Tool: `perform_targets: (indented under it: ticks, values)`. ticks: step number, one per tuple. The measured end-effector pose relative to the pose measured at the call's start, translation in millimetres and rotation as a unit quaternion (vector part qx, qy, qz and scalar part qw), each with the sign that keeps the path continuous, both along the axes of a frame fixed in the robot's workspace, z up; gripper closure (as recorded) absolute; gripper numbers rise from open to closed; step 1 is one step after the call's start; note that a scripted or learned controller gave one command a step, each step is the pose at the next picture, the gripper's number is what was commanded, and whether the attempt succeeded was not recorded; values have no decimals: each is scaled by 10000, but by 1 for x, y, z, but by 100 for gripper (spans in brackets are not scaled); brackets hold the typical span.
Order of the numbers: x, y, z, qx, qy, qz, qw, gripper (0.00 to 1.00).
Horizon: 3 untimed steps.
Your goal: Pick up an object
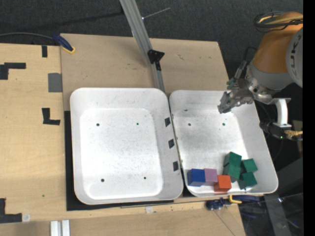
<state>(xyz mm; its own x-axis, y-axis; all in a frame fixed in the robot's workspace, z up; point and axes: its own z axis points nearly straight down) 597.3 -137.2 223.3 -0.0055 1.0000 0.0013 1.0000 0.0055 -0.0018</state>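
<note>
Crowded against the right white plastic bin's (256, 132) near wall sit small blue (196, 176), lilac (210, 175), orange (224, 182) and green foam blocks (241, 167); packed so, one may slip; two-finger gripper (227, 103) hovers far-side, grip unreadable.

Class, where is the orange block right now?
The orange block lies in the right bin, near its front edge, beside the purple block and just left of the green blocks.

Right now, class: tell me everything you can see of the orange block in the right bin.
The orange block is a small, matte cube-like piece, lying flat near the front rim of the right bin. A pale purple block touches its left side; green blocks crowd its right. The gripper is well away from it.
</note>
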Motion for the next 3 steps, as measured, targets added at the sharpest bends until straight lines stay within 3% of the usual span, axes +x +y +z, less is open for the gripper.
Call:
perform_targets:
  ticks: [3]
  values:
    - [-31, 166, -10, 1, 9, 5, 10000, 100]
